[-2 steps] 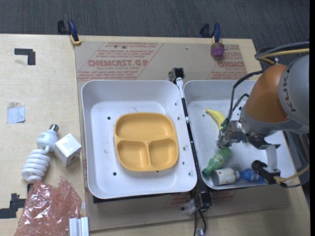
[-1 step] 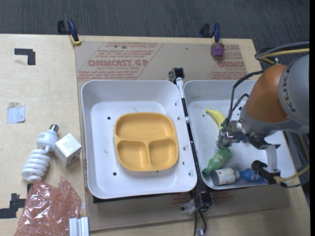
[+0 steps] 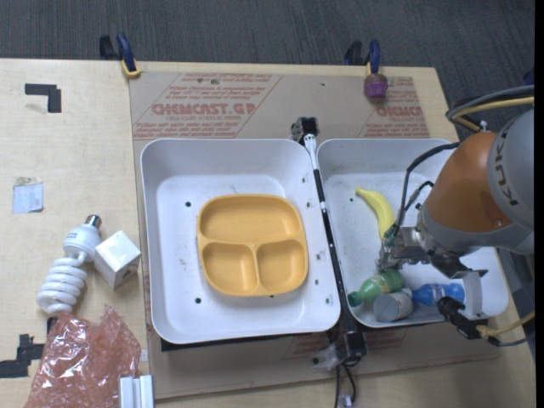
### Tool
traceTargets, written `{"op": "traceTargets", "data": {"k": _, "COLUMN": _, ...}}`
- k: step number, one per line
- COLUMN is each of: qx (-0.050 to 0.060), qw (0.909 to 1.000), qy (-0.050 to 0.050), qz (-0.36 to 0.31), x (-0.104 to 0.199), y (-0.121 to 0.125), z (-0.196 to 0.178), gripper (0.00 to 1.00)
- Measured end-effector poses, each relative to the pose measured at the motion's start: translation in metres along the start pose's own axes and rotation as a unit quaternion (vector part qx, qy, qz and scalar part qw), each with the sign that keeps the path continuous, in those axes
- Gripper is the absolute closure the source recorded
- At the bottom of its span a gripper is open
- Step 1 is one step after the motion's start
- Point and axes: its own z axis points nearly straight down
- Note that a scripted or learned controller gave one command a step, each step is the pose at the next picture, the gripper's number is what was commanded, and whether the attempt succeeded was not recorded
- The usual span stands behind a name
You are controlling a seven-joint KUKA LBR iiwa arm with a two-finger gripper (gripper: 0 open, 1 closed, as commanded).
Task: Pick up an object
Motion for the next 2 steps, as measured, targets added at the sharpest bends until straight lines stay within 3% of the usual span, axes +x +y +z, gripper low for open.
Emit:
{"op": "traceTargets", "data": {"k": 1, "qx": 0.0, "qw": 1.0, "qy": 0.0, "qz": 0.0, "x": 0.011, "y": -0.0201, "z": -0.0001, "gripper": 0.0}}
{"op": "traceTargets", "data": {"k": 2, "qx": -0.001, "qw": 1.0, "qy": 0.0, "qz": 0.0, "x": 0.0052, "y": -0.0191, "z": -0.0069, "gripper": 0.0}}
